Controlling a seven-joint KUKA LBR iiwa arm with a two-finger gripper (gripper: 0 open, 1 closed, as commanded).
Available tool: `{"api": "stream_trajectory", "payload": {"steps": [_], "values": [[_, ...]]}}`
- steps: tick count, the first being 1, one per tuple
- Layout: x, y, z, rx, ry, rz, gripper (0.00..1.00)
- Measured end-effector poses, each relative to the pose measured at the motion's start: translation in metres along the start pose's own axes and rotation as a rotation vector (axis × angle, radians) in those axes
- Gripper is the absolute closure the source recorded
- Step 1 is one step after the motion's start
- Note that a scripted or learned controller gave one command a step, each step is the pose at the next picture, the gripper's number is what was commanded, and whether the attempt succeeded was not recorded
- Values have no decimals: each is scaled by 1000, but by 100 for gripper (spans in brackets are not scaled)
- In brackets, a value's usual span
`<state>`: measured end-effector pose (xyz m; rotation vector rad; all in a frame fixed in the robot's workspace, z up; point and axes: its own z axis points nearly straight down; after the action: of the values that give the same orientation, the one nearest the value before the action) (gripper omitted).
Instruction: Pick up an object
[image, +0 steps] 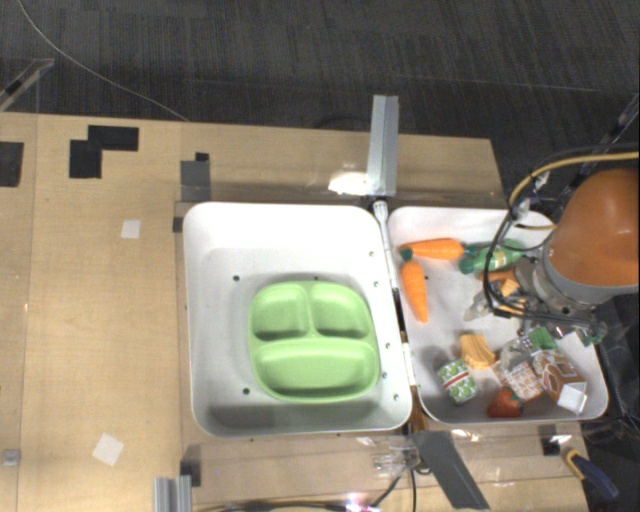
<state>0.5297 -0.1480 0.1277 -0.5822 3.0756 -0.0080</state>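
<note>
Toy food crowds the right bin (430, 405): two carrots (432, 248) lie near its far left corner, one along the top edge, the other (414, 290) beside the dividing wall; small cartons (456, 381) and a red piece (503, 403) cluster along the near edge; the arm (600, 240) hangs over the bin's right side, its jaws (525, 325) low among them, spread or pressed together I cannot tell; the left bin (215, 300) holds a green divided tray (314, 338) with bare floor all round; both sit on the table (90, 330).
</note>
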Motion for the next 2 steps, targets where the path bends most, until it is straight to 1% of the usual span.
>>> {"api": "stream_trajectory", "payload": {"steps": [1, 2], "values": [[3, 56, 36, 1, -6, -19, 0], [-3, 55, 22, 9, -27, -23, 100]]}}
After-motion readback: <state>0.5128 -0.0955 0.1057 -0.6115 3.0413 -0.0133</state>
